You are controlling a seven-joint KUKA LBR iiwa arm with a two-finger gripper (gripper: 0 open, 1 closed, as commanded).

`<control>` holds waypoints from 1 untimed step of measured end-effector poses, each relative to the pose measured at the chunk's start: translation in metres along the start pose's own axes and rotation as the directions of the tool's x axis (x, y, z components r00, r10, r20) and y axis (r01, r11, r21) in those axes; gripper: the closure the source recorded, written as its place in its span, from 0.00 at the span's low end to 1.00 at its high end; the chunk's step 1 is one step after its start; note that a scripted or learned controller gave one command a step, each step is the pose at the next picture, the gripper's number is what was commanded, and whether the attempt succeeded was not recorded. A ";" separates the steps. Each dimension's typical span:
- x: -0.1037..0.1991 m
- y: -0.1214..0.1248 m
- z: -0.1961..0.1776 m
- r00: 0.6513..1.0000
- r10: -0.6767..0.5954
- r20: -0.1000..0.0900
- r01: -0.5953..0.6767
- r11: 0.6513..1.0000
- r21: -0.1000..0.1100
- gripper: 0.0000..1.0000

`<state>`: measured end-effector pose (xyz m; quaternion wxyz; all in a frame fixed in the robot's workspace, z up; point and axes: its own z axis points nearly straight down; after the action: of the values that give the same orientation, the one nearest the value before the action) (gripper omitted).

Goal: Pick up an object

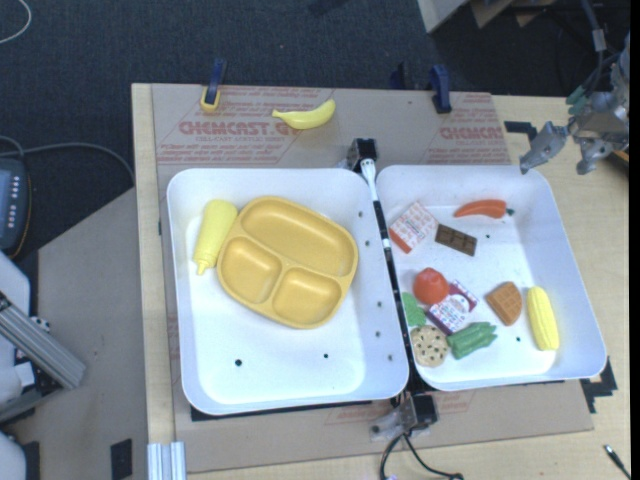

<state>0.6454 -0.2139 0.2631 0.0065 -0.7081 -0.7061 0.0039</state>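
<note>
Nearest me, at the front of the right bin, I see one round speckled cookie touching one knobbly green pickle-like piece, with a small purple-and-white packet just behind them. One ridged yellow corn cob lies by the right wall, one brown waffle-textured piece beside it, and one glossy red tomato left of the packet. Further back sit one flat dark chocolate bar, one red-and-white carton and one smooth orange-red pepper.

In the left bin I count one yellow three-compartment plate, rounded and matte, with one yellow squeeze bottle touching its left edge. One curved banana rests on the cardboard behind both bins.

My gripper hovers past the right bin's far right corner, its two grey fingers spread apart, holding nothing and touching nothing.
</note>
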 end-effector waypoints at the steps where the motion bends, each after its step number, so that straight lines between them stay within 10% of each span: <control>1: 0.001 0.002 -0.009 1.000 -0.003 0.003 0.003 1.000 -0.014 0.00</control>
<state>0.6477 -0.2133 0.2719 0.0004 -0.7071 -0.7072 0.0002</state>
